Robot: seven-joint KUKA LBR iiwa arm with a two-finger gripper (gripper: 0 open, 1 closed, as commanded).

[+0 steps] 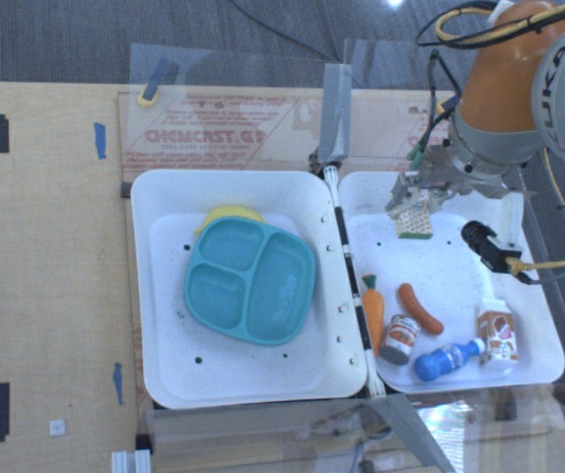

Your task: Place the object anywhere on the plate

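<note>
We see the gripper (415, 193) poised over the far end of the right bin (548, 358), with a small checkered packet (414, 223) hanging directly beneath it. The packet appears to sit between the fingers, though whether they truly pinch it or merely touch it we cannot tell from this slanted view.

The blue divided plate (250, 279), our landmark, lies in the left bin (154, 294), tilted slightly because a yellow item (231, 213) peeks out from under its far edge. Everything still to be picked lies to the plate's right, across the bin walls: an orange carrot (372, 308) closest to the plate, then a small can (399, 338), a sausage (419, 308), a blue bottle (444, 359) and a white bottle (498, 331) farthest off.

We judge the packet to be the object chosen, lifted so it can clear the walls between it and the plate; the carry leftward is not yet done.
</note>
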